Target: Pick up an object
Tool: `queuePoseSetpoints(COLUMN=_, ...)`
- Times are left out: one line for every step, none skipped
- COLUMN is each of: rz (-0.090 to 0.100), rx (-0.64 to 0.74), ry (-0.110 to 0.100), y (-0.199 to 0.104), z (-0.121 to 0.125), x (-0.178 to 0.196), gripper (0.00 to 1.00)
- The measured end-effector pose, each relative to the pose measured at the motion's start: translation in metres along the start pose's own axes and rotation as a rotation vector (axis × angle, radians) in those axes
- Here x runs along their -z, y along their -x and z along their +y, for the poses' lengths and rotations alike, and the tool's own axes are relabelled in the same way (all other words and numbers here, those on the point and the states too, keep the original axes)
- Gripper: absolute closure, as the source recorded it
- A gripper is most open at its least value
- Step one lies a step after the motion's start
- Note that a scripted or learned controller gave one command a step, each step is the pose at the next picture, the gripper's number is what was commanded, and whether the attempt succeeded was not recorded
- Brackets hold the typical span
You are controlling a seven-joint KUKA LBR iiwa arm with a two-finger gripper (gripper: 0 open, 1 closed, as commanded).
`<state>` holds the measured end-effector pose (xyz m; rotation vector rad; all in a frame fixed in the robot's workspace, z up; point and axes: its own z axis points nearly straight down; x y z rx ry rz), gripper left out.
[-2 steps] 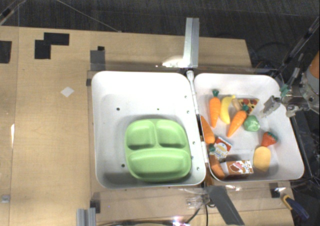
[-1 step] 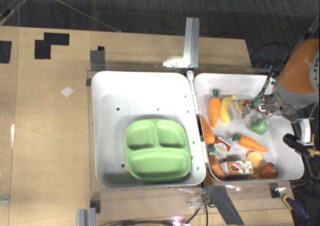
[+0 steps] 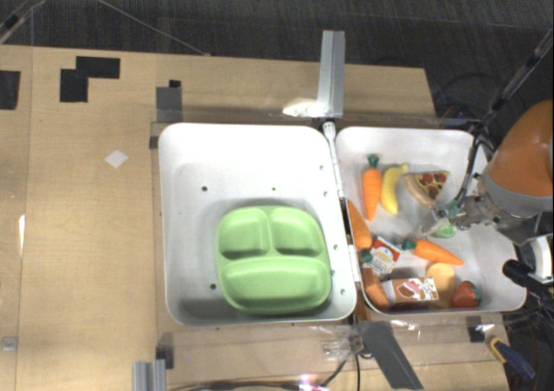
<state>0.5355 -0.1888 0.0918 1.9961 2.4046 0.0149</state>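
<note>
Plastic toy food lies scattered in the right bin: a carrot and a banana at the far left, a pizza slice just right of them, another carrot nearer, small cartons along the near wall. Above the bin's middle the gripper hangs beside a small green item; whether it is open or closed cannot be told. Reaching in from the right, the arm shows its orange band. In the left bin rests a green divided plate.
</note>
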Motion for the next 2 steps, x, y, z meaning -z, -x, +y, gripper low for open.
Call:
queuePoseSetpoints(rz=0.000, rx=0.001, ry=0.006, y=-0.001, z=0.003, x=0.013, gripper=1.00)
queuePoseSetpoints(rz=0.004, rx=-0.172, ry=-0.012, y=-0.053, z=0.040, x=0.087, gripper=1.00)
